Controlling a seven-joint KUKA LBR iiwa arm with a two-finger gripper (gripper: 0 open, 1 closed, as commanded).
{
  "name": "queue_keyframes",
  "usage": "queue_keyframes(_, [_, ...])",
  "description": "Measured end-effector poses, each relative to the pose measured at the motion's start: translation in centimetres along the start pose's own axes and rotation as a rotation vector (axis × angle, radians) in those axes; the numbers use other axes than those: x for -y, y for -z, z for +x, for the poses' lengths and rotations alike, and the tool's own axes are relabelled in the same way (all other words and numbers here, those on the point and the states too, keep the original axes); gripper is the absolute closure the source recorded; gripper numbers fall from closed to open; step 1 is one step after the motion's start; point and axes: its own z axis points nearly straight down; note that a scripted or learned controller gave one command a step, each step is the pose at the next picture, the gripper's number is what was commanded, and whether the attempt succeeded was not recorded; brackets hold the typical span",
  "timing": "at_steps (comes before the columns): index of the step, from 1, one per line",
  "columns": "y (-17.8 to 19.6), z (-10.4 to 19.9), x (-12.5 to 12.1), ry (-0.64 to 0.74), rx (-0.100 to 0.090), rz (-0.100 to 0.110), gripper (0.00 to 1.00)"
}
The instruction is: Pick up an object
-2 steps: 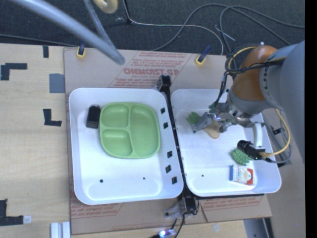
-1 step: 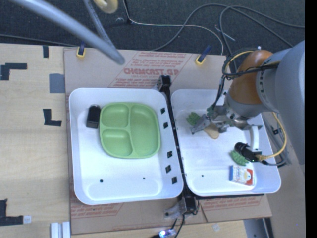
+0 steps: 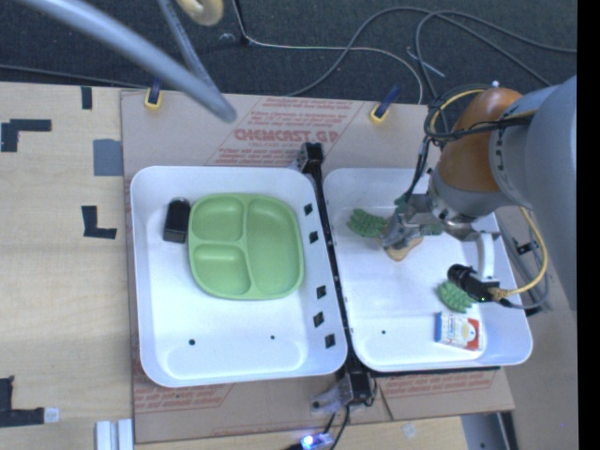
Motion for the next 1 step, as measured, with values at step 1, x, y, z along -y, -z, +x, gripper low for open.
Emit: queue_keyframes(1, [5.19, -0.98, 0.16, -0.001, -0.007, 0.006, 1.00])
